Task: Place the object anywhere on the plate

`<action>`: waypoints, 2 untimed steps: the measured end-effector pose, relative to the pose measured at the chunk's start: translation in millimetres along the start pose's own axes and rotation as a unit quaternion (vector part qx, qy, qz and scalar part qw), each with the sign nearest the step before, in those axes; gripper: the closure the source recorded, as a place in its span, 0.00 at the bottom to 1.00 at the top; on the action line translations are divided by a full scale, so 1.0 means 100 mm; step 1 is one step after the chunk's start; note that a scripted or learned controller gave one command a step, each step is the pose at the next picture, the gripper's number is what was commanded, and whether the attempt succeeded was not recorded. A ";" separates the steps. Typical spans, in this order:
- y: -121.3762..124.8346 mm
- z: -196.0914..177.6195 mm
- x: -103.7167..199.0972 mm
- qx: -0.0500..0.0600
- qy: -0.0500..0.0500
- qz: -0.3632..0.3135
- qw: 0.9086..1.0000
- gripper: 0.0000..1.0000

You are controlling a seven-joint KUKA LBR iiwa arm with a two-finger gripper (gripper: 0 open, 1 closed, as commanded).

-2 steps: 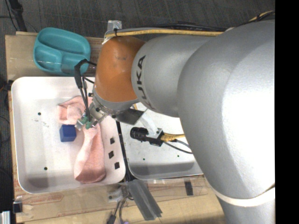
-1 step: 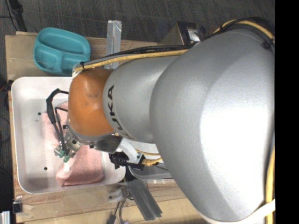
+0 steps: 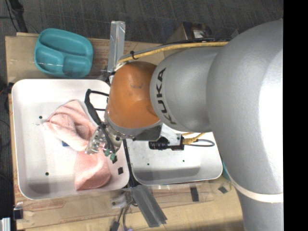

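Observation:
A pink cloth (image 3: pixel 79 143) lies crumpled in the left white bin (image 3: pixel 29 129), stretching from the bin's middle toward its near right corner. My gripper (image 3: pixel 99 146) hangs just under the orange wrist band (image 3: pixel 132 97), right over the cloth's right side and low against it. A teal divided plate (image 3: pixel 63 52) sits on the bench beyond the left bin's far edge, well apart from the gripper.
The grey arm covers most of the right bin (image 3: pixel 168 170), of which the near part shows. Black cables (image 3: pixel 94 102) loop beside the wrist. A metal post (image 3: pixel 115 42) stands behind the bins, right of the plate.

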State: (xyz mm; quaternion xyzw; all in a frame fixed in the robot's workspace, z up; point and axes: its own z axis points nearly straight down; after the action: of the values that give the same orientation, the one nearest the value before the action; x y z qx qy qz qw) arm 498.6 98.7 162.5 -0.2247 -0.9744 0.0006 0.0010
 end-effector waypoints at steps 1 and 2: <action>0.54 0.62 0.52 0.001 0.001 0.057 0.998 1.00; 0.09 -0.26 0.28 -0.001 -0.001 -0.012 1.000 1.00</action>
State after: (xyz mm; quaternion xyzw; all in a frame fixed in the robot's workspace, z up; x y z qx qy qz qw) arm 477.7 119.4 188.0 -0.2133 -0.9770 -0.0002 -0.0007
